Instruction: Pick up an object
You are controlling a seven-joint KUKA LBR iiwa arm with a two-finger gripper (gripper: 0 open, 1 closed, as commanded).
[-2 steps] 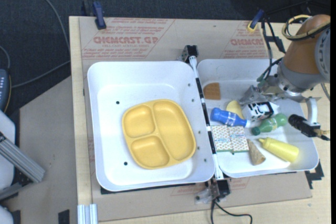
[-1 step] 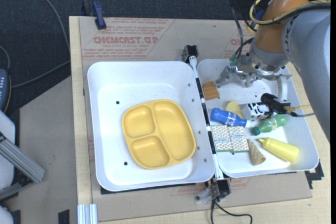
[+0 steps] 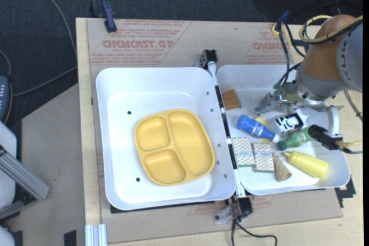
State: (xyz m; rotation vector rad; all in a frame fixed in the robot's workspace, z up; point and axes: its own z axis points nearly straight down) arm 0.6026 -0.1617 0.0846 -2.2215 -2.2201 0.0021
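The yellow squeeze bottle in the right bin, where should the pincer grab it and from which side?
Probably across the wide body of the yellow squeeze bottle, coming straight down from above. It lies on its side near the front of the right bin, nozzle pointing left toward a brown wedge. Fingers should close across its width, since the tapered nozzle end would likely slip.

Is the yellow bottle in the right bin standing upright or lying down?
Lying down: the yellow bottle rests on its side on the right bin's floor.
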